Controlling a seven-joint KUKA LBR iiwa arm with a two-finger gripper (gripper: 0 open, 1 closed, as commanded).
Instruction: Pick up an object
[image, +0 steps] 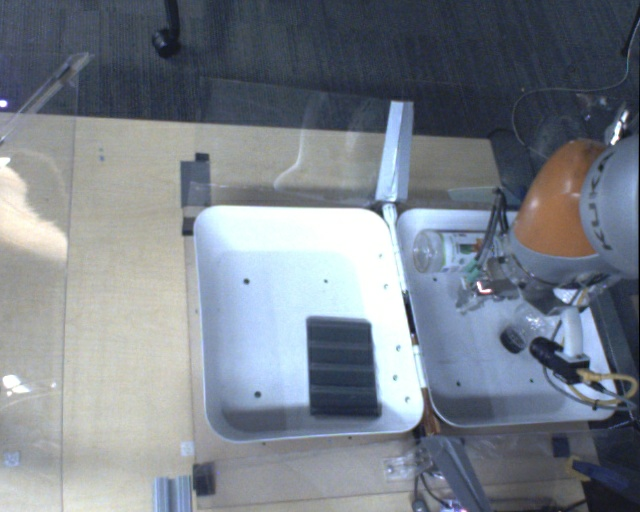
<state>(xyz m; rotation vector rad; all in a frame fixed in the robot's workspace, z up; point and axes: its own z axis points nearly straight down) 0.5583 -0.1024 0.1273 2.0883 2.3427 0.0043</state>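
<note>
Hidden in the right bin (450, 400)
The arm (575, 215), cropped at the picture's edge, covers its far side; a clear bottle (432, 250) inside lies partly behind the claw (482, 288).

Grey rounded arm (618, 215), glossy orange band (555, 200) above wrist

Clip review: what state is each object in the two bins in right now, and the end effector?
black ribbed block, lying flat in the left bin, toward its near edge, away from the arm.
clear bottle, lying on its side in the far left corner of the right bin.
end effector, over the right bin, close beside the clear bottle; whether it grips anything cannot be told.
</note>
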